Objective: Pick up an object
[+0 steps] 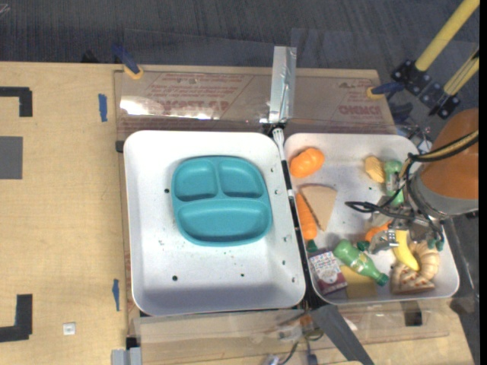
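Observation:
The right bin (344,138) holds several toy foods: an orange fruit (307,162), a beige wedge (321,201), a carrot (307,219), a green bottle (359,258), a purple box (327,271), a banana (405,253) and a pale yellow piece (373,168). My gripper (384,215) hangs low over the right half of this bin, just above the cluster by the banana. The arm's orange band (456,158) covers the bin's right edge. Nothing is visibly held.
The left bin (148,204) carries a teal divided plate (221,200). A metal strip (281,82) stands behind the seam between the bins. Yellow poles (449,29) rise at the top right. A tan bread piece (422,274) lies in the right bin's near corner.

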Controlling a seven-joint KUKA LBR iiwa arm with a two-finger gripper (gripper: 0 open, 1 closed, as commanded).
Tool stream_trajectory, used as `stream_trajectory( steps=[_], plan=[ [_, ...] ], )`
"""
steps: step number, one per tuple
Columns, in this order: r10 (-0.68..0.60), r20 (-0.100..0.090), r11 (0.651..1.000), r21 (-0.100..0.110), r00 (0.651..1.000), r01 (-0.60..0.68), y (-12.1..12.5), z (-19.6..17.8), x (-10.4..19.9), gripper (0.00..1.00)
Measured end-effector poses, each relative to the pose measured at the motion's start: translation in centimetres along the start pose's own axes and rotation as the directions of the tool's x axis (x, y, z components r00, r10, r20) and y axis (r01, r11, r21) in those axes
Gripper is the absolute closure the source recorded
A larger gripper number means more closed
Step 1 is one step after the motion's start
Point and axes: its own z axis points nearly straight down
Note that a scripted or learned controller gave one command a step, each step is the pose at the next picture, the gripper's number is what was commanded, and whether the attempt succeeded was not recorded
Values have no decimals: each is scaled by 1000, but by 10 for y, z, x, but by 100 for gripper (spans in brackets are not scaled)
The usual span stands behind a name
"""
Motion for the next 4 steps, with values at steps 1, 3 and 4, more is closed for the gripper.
stream_trajectory(
  steps=[1, 3, 4],
  plan=[
    [-164, -19, 986, -7, 986, 164, 58, -36, 37, 100],
    [-101, -13, 995, -5, 995, 101, 123, -178, 11, 100],
    [-228, -17, 974, -7, 973, 228, 131, -174, -77, 100]
  ],
)
